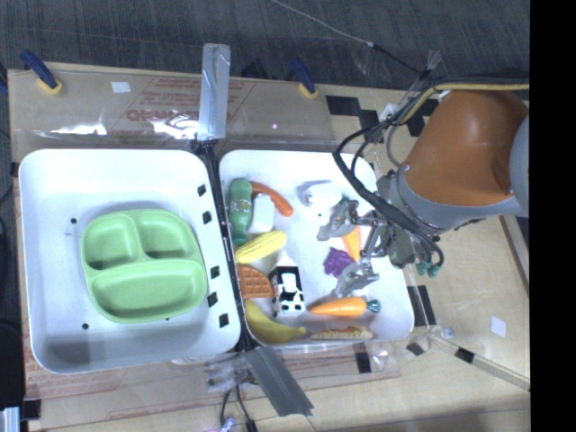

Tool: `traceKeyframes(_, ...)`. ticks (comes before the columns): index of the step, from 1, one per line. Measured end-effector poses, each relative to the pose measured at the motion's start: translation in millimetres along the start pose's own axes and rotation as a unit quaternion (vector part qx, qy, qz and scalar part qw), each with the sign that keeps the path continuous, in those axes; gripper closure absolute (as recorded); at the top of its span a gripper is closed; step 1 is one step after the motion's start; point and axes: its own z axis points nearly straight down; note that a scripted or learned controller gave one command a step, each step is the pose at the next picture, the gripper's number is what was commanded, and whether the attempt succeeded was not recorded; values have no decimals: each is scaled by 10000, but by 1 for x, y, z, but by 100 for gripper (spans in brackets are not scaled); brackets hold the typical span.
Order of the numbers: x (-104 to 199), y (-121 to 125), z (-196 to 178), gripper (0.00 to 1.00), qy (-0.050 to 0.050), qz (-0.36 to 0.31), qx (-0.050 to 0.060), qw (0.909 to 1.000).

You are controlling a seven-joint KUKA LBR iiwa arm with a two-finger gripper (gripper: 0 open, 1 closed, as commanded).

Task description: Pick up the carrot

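carrot (337, 308) lies below the open gripper (349, 246); no readable writing.

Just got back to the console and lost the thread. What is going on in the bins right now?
The arm reaches in from the right, its tool hovering open over the right bin, above the purple toy. Nothing is between its fingers. The carrot lies free near the bin's front edge, just beyond the lower finger. Corn, a banana and a toy cow lie nearby. The left bin holds a green divided plate.
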Motion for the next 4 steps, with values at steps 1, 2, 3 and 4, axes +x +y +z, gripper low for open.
traceKeyframes(1,-24,-50,79,0,26,432,-11,9991)
traceKeyframes(2,-82,-83,169,0,-20,1788,1,9839)
traceKeyframes(3,-84,-81,158,100,-36,1744,8,9847)
traceKeyframes(4,4,-83,118,100,-5,1076,-1,9942)
